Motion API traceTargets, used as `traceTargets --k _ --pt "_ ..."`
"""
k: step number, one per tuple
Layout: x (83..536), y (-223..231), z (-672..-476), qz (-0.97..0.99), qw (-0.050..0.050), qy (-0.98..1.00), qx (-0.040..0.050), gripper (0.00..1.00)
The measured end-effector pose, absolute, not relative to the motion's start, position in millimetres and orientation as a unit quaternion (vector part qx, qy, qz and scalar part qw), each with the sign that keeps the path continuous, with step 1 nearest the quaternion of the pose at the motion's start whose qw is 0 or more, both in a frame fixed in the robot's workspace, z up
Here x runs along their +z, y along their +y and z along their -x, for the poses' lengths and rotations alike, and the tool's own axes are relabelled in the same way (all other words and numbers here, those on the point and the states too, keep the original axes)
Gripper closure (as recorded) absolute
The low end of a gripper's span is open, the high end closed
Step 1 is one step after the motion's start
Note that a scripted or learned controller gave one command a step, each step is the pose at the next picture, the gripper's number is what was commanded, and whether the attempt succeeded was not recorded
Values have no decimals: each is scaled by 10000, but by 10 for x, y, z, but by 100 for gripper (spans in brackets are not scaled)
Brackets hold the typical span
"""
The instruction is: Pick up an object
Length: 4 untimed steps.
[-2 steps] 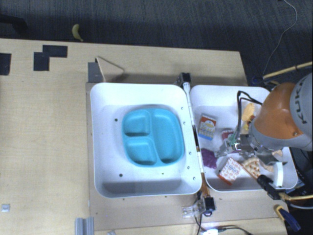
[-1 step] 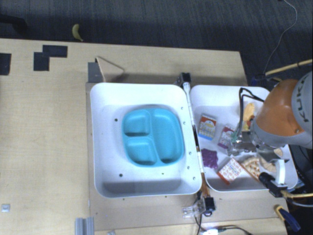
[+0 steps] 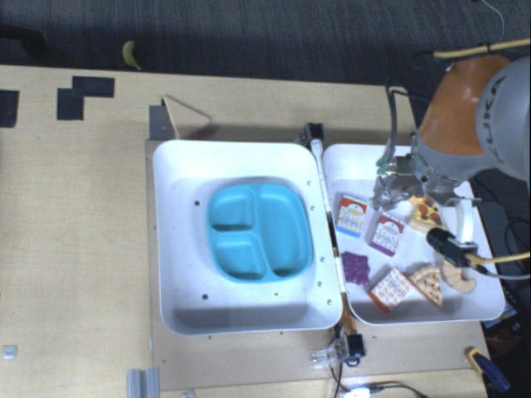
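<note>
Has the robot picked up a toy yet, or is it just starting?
Nothing looks picked up yet. The small toys, like the purple piece and the white card packet, lie loose in the right white bin. The two-finger gripper hangs over that bin's back part. Grabbing and lifting is left.

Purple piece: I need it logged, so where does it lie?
The purple piece lies in the right bin, near its left wall, just left of the red-and-white packet.
</note>
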<state>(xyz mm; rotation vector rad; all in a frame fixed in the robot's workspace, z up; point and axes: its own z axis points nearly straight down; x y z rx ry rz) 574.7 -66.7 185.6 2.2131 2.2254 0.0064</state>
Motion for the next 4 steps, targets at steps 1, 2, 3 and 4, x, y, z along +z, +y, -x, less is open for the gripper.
traceTargets --k 1,2,3,4 --pt "1849 -673 -5740 -7055 10 7087 11 0" --pt "872 -1196 -5375 -7063 24 7079 18 0" --pt "986 -1191 -5395 -7056 46 7086 36 100" --pt "1851 -456 -5210 -7053 9 7089 17 100"
